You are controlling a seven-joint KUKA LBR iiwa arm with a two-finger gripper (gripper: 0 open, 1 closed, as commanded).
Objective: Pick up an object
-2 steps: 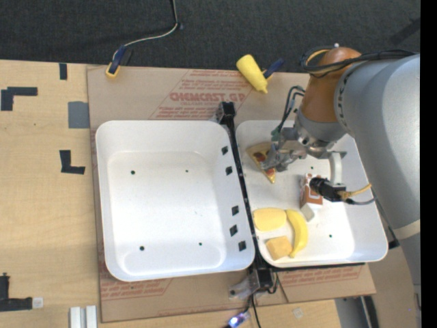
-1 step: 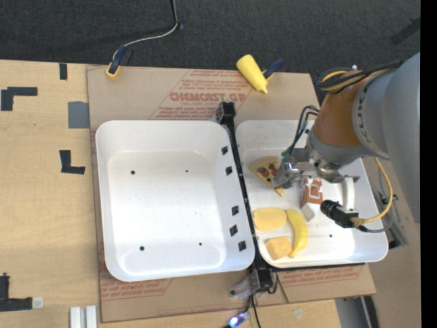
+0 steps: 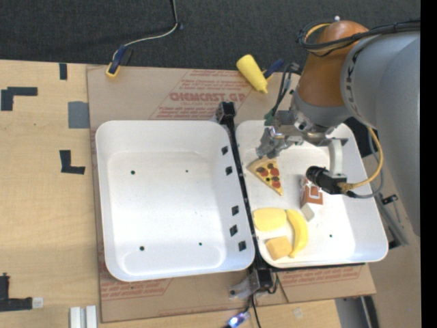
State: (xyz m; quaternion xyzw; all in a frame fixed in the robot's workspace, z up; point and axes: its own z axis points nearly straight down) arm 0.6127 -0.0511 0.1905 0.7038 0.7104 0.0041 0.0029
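Observation:
My gripper (image 3: 271, 146) hangs over the right bin (image 3: 362, 248), near its upper left corner. Just below its fingertips lies a toy pizza slice (image 3: 268, 175), orange with red dots. A small red and white carton (image 3: 311, 193) sits to the right of the slice. At the bin's front lie a yellow banana (image 3: 298, 231), a pale yellow round piece (image 3: 268, 219) and an orange block (image 3: 276, 248), all touching one another. Nothing shows between the fingers.
The left bin (image 3: 164, 197) stands beside the right one, with a black clip divider (image 3: 235, 183) between them. A yellow bottle-shaped toy (image 3: 252, 73) lies on the cardboard behind the bins. The grey arm (image 3: 382, 101) covers the right bin's far right side.

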